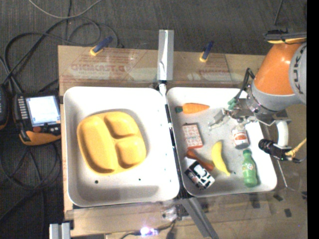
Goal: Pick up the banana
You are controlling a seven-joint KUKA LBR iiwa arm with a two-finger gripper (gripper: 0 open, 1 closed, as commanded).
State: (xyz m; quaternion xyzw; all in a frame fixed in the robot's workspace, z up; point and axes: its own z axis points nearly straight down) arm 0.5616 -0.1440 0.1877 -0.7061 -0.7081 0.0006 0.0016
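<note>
The arm's orange band (279, 73), nearest the lens, looms over the right bin (271, 183), the gripper (223, 116) below it.

The gripper's thin metal fingers point left into the upper middle of that bin, and they look slightly spread with nothing between them (the view is too coarse to be sure). Just right of them a small bottle with a red label (240, 137) stands under the wrist. Above and left lies a carrot (195, 108). Further down, the banana (220, 158) lies near the bin's centre, well apart from the gripper, with a patterned card (192, 135) to its left and a green bottle (249, 168) to its right. A black-and-white item (200, 176) sits at the lower edge. In the left bin (75, 193) rests a yellow divided tray (112, 142).
</note>
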